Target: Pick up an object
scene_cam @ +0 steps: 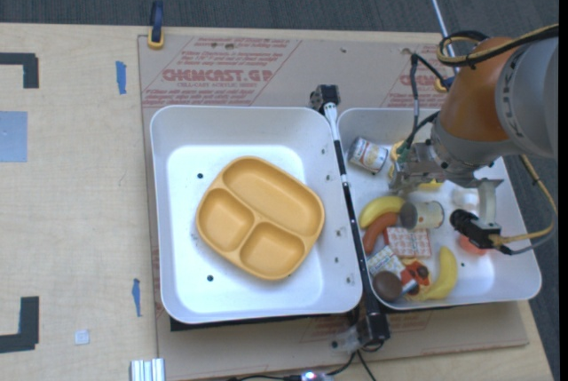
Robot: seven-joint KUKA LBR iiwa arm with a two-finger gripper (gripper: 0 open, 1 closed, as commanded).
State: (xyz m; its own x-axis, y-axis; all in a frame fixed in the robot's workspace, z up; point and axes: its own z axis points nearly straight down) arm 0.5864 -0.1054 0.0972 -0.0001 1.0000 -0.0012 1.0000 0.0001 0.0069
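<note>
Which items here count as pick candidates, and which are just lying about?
For the job, all in the right bin: small can, banana, second banana, red-and-white packet, brown round piece; gripper above them.

Lying about: yellow divided plate in the left bin, blue clamp.

Your arm [497,104] is cut off by the right edge of the view, so you see only its wrist end over the right bin [524,281]. The gripper [410,179] sits low among the clutter, too small and crowded to tell how it stands. The arm's bulk covers the far part of that bin. The small items in the pile [404,250] overlap, and the labels on them are too small to read.
</note>
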